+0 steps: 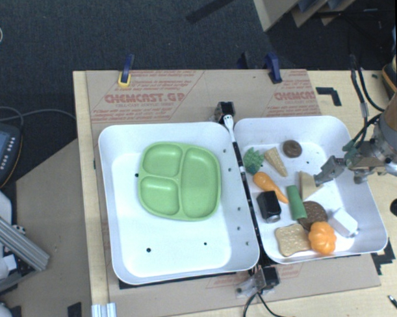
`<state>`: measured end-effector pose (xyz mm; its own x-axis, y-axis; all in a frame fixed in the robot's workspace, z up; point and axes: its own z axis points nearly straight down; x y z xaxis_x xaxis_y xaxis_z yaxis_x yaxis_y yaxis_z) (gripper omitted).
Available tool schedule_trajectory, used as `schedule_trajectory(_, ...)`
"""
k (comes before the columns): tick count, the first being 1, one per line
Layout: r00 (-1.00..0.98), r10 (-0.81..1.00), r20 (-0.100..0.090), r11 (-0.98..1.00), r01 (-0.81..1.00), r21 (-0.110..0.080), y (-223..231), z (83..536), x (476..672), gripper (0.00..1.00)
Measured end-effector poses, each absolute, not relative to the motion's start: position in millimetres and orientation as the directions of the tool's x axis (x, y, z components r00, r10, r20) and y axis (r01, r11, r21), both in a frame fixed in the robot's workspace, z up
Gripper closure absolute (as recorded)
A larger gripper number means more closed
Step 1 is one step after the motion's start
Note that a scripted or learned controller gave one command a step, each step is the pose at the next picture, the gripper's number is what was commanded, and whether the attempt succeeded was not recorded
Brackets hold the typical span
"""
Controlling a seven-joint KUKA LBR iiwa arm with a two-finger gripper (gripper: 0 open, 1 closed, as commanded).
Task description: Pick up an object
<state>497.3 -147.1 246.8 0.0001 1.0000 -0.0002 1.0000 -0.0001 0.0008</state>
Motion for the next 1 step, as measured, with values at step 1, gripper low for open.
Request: schedule_trajectory(1, 0.0, 1.0, 0.003, 0.0, 1.0, -0.007, -147.4, 183.3, 495.2, 0.0)
